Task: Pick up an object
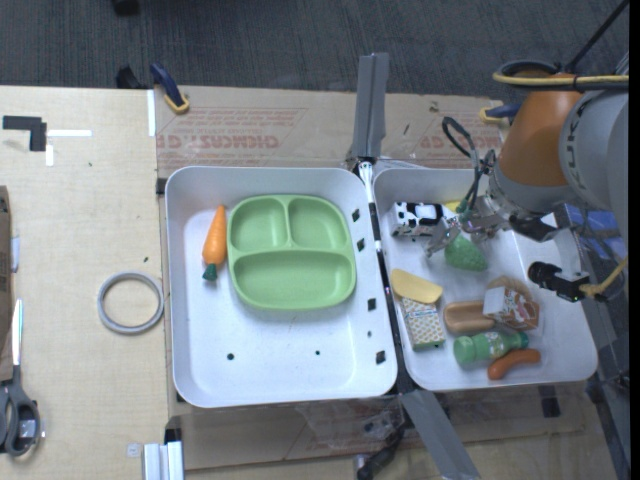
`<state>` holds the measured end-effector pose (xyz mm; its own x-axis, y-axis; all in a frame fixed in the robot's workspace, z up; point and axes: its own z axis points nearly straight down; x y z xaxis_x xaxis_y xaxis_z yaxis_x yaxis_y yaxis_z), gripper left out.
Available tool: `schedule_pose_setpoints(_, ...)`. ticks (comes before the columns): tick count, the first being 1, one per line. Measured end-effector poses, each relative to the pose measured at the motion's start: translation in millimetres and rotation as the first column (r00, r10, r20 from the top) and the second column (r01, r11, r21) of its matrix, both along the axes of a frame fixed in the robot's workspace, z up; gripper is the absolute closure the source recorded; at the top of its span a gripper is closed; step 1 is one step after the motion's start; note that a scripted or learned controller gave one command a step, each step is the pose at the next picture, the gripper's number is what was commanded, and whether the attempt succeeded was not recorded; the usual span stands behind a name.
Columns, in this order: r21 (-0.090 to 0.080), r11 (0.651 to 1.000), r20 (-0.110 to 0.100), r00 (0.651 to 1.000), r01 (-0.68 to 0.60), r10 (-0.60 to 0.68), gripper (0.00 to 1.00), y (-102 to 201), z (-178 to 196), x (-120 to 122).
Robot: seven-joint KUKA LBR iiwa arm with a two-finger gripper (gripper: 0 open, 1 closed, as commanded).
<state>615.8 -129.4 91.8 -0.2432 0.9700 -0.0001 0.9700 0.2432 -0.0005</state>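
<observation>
My gripper hangs low over the back of the right bin, at the end of the grey arm with the orange band. It sits just above a green rounded toy and right beside a black-and-white cow toy. Nothing can be seen held in it. Further forward in this bin lie a yellow wedge, a checkered packet, a hot dog bun, a wrapped brown snack, a green bottle and a red-orange sausage.
The left bin holds a green divided plate with a toy carrot on its left. On the bench to the left lie a grey tape ring and scissors. A grey post stands behind the bins' shared wall.
</observation>
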Motion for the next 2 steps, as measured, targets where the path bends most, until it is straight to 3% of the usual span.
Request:
schedule_pose_setpoints(1, -0.001, 1.0, 0.002, 1.0, 0.004, -0.004, 1.0, -1.3, 9.7, 0.4)
schedule_pose_setpoints(2, -0.001, 0.995, 0.001, 0.995, 0.096, -0.096, 1.0, 63.6, 99.9, 36.6)
